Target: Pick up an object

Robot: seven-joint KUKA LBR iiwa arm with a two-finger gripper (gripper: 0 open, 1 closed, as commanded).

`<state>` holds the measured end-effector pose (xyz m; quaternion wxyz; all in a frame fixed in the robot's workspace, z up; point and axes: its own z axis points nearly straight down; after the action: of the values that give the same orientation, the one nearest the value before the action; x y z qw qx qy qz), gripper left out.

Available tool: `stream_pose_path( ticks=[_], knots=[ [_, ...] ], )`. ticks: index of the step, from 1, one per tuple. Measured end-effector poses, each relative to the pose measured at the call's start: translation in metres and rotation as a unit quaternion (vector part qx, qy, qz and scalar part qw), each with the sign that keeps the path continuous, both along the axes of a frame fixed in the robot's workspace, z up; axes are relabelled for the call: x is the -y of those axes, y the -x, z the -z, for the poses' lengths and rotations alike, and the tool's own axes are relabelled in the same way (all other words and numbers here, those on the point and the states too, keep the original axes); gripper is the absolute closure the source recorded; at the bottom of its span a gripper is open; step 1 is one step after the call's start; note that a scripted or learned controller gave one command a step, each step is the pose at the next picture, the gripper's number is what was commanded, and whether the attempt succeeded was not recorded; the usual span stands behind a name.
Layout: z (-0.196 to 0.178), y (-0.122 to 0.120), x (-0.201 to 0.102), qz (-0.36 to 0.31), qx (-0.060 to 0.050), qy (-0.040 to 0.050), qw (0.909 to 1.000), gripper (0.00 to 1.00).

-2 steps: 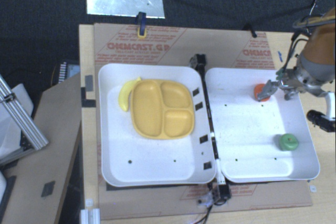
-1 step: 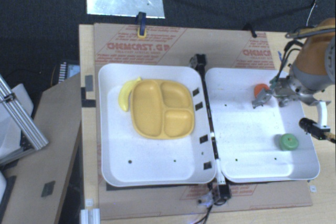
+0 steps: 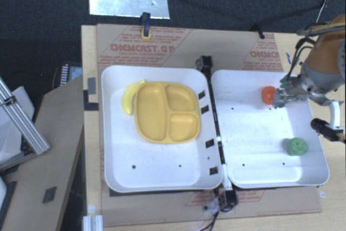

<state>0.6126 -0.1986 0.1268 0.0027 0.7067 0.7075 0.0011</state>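
Orange, small, round — ball (image 3: 268, 95) touching the gripper (image 3: 280, 99).

Two bins sit side by side on the bench; the left bin (image 3: 116, 170) holds a divided tray (image 3: 165, 112) toward its rear centre, with a banana (image 3: 130, 97) lying against the tray's left edge. The right bin (image 3: 254, 170) holds a small round fruit (image 3: 268, 95) near its rear right and a second round object (image 3: 296, 146) near its front right, the two well apart. The gripper (image 3: 281, 99) sits just right of the rear fruit, the arm (image 3: 324, 57) entering from the right.
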Motion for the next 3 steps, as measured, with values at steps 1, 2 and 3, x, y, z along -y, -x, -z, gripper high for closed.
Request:
stream_pose_path(
  ticks=[1,2,3],
  knots=[
    [-0.065,0.002,0.001,-0.001,0.001,0.0002,1.0000,1.00],
    [-0.109,0.000,-0.001,-0.002,0.000,-0.0001,1.0000,1.00],
    [-0.162,-0.001,-0.001,-0.002,0.000,-0.0001,1.0000,1.00]
  ],
)
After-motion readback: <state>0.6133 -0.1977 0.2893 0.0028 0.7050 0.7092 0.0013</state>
